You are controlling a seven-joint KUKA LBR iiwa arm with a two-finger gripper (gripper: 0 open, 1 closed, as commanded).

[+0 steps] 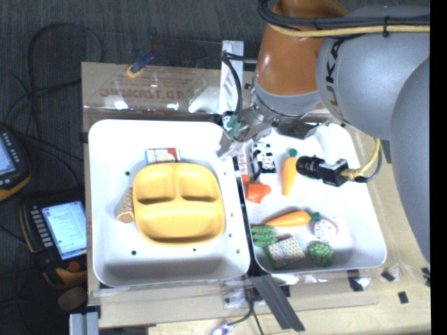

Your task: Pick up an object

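Gripper (234, 139) hangs over the divider between the bins; whether it grips anything cannot be told. Right bin (363, 218): red piece (257, 191) just below it, upright carrot (288, 174) tip down, a second carrot (291, 220) lying crosswise, tip right. Left bin (105, 187): yellow sectioned tray (178, 201), small carton (163, 155) behind it.

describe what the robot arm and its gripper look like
The arm is bulky, rounded and light grey, with a glossy orange band above the wrist. Black and yellowish cables run across its top. Below the band sits a grey collar, then a small metallic gripper with greenish parts.
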